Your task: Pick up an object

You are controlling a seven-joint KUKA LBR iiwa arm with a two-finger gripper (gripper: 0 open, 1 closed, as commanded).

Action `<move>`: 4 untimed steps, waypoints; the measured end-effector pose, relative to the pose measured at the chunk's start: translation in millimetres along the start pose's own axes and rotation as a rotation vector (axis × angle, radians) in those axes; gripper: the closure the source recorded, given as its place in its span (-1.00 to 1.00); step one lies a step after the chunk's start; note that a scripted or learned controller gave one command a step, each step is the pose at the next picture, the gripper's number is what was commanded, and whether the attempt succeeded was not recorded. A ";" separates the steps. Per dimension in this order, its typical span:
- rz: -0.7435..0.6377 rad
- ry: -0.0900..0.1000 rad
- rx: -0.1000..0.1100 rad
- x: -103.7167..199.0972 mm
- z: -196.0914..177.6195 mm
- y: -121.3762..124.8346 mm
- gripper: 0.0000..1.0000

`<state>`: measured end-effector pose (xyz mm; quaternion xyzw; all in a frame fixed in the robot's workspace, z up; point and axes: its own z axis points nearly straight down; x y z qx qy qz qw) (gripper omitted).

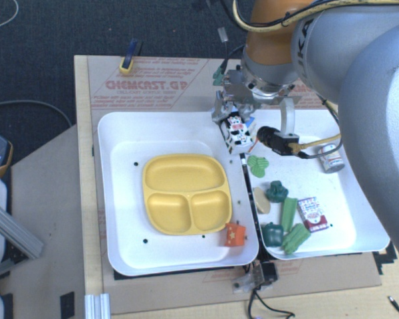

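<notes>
Left to right: blue-and-yellow clamp (128,58) on the counter's (159,85) far edge, well apart from the bins. Left bin (113,178) holds a yellow three-section plate (186,193), roughly centred and lying flat. Orange block (235,234) sits at the plate's near-right corner, touching or almost touching its rim, close to the bin's right wall. Tool (234,126) is at the far end of the divide between the two bins, with the arm (279,18) coming in from upper right. Spotted toy (238,137), white with black patches, is right at the tool tip, by the left bin's far-right corner next to the divide. Tool state: can't tell, too cluttered there to say whether it's clamped on the toy or just over it. In the right bin (359,224), a light green piece (257,165) lies near the left wall, just nearer the camera than the tool. Dark green piece (276,191) is nearer still, with a tan piece (261,205) just beside it on the left. Green stick (289,212) runs toward the near edge and meets a second green stick (296,238) there. Dark green cup (272,233) sits by the near-left corner, beside those sticks. Red-and-white carton (312,214) lies just right of the sticks, tilted. Silver can (332,159) is apart from the rest, far right of the bin; its orientation is unclear.
</notes>
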<state>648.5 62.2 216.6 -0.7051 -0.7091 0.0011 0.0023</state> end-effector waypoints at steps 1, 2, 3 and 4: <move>0.004 -0.001 -0.008 8.9 -16.6 2.8 1.00; 0.006 -0.002 -0.001 7.0 -2.8 -2.0 1.00; 0.006 -0.002 -0.009 0.1 -18.0 3.5 1.00; 0.006 -0.002 -0.008 -3.4 -13.2 12.7 1.00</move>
